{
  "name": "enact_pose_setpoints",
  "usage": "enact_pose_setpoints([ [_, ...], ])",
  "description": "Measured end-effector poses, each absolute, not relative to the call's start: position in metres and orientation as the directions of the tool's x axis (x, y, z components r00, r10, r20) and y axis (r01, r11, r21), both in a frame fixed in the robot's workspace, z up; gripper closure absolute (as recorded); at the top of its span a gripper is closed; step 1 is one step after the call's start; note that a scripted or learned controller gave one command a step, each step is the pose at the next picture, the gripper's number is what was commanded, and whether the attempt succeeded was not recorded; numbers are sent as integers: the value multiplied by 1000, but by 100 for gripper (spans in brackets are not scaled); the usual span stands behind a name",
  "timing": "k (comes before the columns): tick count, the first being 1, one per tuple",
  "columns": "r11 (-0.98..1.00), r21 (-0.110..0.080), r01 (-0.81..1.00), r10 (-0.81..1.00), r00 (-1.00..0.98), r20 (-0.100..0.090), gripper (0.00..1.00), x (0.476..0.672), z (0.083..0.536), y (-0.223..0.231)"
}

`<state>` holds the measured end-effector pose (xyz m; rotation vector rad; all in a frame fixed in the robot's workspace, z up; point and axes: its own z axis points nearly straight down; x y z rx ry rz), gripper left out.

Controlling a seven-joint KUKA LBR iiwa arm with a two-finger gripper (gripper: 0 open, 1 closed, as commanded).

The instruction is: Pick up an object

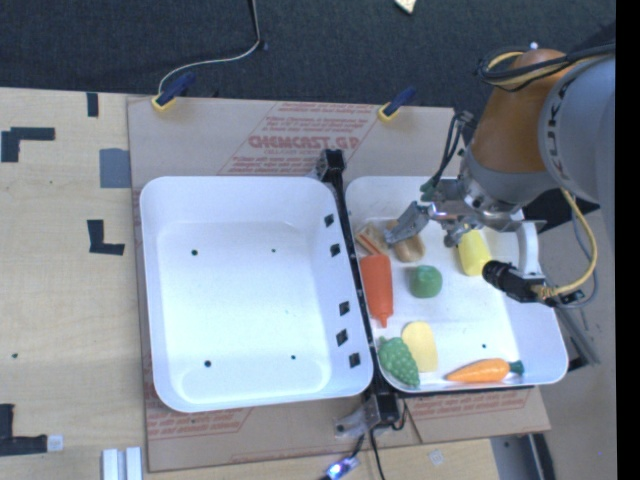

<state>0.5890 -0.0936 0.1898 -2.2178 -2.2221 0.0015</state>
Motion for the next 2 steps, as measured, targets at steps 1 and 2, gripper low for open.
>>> enact_pose_setpoints([
  [1, 0, -3, 1000, 1000, 0, -3, 0, 608, 79, -128],
  [2, -1, 1, 1000, 1000, 1, -2, 0, 618, 85, -182],
])
